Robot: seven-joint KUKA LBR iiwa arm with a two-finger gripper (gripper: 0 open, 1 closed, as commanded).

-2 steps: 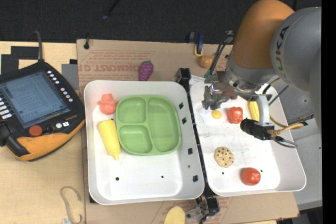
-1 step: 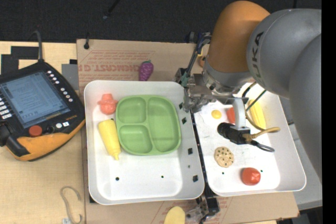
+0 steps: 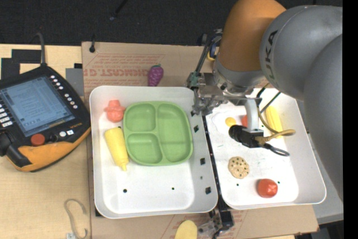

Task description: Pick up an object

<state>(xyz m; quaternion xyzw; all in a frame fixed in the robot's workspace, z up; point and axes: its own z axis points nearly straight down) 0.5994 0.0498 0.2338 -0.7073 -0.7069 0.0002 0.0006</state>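
Gripper (image 3: 200, 103) sits low over the seam between the two bins, at the far end; can't tell whether it's open or closed
Pickable stuff: right bin (image 3: 302, 176) has a cookie (image 3: 239, 167) mid-floor, a red tomato (image 3: 267, 187) towards the near edge, a banana (image 3: 272, 117) by the far wall. Left bin (image 3: 151, 190) has a green divided plate (image 3: 156, 132), a yellow bottle (image 3: 116, 147) just beside its left edge, a pink toy (image 3: 113, 111) in the far-left corner. Purple grapes (image 3: 155, 74) lie on the cardboard (image 3: 123, 61) behind

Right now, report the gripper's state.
Gripper: open or closed cannot be told from this view. It hangs over the inner edge of the right bin.
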